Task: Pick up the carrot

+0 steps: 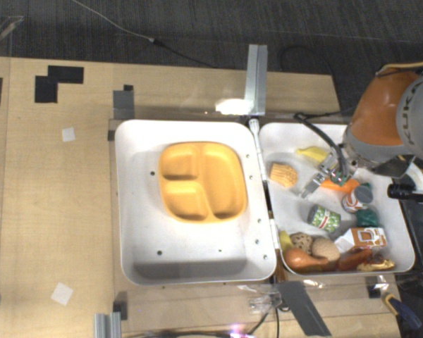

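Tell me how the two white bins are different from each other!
The left bin holds one thing, a yellow divided tray; the right bin holds many small things, like a corn cob and a green can. The arm's gripper reaches into the right bin, not the left bin. Both are white, shallow and side by side.

The jaws reach down in the right bin, the carrot just beside them, a corn cob left and a green can below.
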Controlling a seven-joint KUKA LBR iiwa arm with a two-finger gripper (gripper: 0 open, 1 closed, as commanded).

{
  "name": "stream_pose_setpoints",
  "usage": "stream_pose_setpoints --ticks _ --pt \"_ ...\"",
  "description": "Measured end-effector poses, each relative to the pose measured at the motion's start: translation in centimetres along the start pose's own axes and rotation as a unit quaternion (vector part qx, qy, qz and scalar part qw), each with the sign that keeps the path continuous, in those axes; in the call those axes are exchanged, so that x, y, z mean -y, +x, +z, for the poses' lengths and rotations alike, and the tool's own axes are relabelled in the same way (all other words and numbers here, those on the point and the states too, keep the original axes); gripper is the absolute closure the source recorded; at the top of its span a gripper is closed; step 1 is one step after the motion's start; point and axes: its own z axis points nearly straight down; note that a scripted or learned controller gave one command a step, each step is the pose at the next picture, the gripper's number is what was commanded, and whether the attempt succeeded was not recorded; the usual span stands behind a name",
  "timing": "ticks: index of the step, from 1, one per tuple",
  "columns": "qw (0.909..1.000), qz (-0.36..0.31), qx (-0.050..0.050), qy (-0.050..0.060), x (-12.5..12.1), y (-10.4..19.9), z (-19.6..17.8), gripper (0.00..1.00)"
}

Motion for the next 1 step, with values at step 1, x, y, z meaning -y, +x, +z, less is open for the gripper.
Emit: stream_pose_setpoints --ticks 1 --pt "1.0 -0.004 0.005 -0.003 -0.35 -0.24 -1.42 1.0"
